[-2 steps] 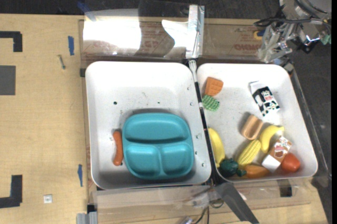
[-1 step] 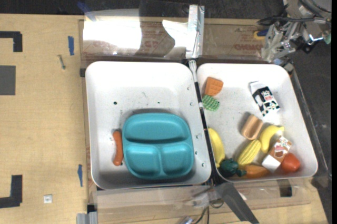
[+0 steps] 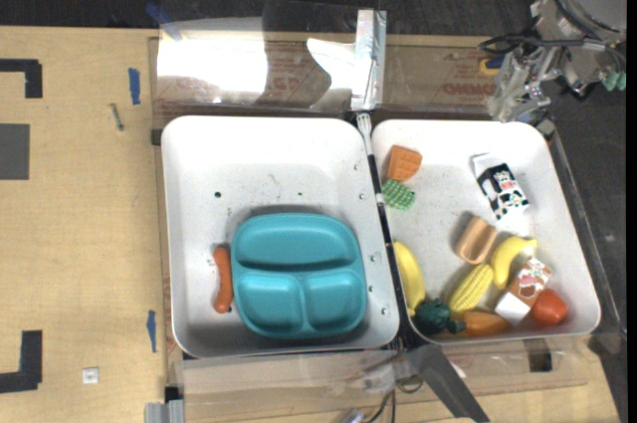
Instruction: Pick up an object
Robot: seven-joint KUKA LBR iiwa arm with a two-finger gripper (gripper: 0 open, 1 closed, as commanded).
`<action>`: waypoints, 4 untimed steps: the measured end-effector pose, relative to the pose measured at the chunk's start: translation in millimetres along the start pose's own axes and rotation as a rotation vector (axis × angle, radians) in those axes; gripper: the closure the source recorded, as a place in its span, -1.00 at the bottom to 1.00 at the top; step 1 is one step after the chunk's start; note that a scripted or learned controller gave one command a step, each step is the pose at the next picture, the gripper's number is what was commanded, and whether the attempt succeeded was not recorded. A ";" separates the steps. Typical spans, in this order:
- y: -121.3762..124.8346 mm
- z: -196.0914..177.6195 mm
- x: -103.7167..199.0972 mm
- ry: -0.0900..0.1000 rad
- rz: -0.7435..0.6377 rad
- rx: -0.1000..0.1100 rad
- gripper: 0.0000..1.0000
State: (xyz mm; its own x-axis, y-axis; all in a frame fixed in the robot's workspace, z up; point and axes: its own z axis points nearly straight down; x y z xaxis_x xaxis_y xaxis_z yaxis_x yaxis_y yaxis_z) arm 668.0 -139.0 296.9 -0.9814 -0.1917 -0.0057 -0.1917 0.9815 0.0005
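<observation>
My gripper [image 3: 522,103] hangs at the far right, above the back rim of the right bin [image 3: 572,212], with its fingers apart and nothing between them. Below it in that bin lie a white and black milk carton [image 3: 500,187], a tan cup [image 3: 476,239], a yellow banana [image 3: 510,257], a corn cob [image 3: 470,287], a second banana [image 3: 408,274], a small red and white carton [image 3: 528,282], a red tomato [image 3: 549,309], a carrot [image 3: 485,322], dark green broccoli [image 3: 436,317], an orange piece [image 3: 403,162] and a green piece [image 3: 398,196].
The left bin [image 3: 199,162] holds a teal divided tray [image 3: 299,274] and an orange-red sausage [image 3: 223,279] beside it. A clear plastic sheet [image 3: 259,63] stands behind the left bin. The wooden bench [image 3: 70,212] stretches to the left.
</observation>
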 end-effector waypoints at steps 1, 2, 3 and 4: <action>-2.8 -10.1 -0.1 -0.006 0.019 0.003 1.00; -12.9 4.9 2.4 0.000 0.027 0.000 1.00; -20.6 -15.1 3.2 -0.007 0.008 0.005 1.00; -25.0 -6.2 4.6 -0.001 0.000 0.002 1.00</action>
State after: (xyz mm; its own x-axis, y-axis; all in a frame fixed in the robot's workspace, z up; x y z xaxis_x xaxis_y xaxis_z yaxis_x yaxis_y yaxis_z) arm 668.2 -164.4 303.0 -0.9814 -0.1918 -0.0064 -0.1918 0.9814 -0.0013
